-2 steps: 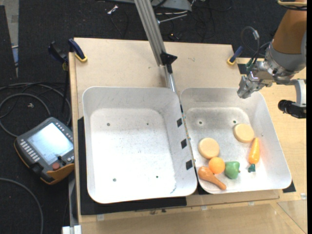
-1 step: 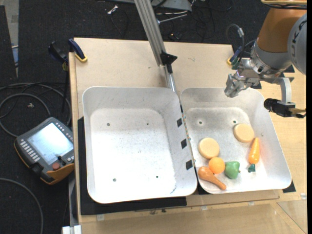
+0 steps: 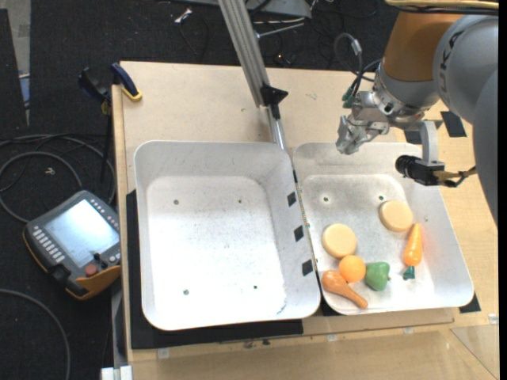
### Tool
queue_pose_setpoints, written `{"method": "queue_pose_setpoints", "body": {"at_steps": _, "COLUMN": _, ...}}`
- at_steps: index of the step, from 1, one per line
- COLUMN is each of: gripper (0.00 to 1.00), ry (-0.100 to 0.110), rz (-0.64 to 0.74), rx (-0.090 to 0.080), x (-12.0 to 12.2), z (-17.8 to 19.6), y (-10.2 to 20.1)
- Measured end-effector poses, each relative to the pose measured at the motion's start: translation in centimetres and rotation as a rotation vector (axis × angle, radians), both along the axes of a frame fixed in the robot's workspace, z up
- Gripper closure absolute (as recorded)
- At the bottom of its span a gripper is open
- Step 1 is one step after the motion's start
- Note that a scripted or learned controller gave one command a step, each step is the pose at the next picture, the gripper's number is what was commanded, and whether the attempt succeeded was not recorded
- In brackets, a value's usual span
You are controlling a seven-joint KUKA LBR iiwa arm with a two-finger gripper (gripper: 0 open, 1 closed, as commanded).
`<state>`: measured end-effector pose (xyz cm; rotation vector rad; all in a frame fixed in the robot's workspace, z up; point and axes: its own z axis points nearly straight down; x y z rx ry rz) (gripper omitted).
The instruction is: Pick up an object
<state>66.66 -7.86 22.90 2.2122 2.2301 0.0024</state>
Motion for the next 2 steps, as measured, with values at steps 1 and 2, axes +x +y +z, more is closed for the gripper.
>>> {"method": "queue_pose_setpoints", "body": {"at_steps": 1, "gripper": 1.00, "ry": 0.002, "rz": 0.000, "rx": 0.002, "x": 0.3, "z": -0.7, "y": 5.9}}
{"method": "queue_pose_setpoints", "body": {"at_steps": 2, "gripper": 1.00, "ry": -0.001, "rz": 0.001, "rx": 0.002, "x": 0.1, "z": 0.7, "y": 11.4}}
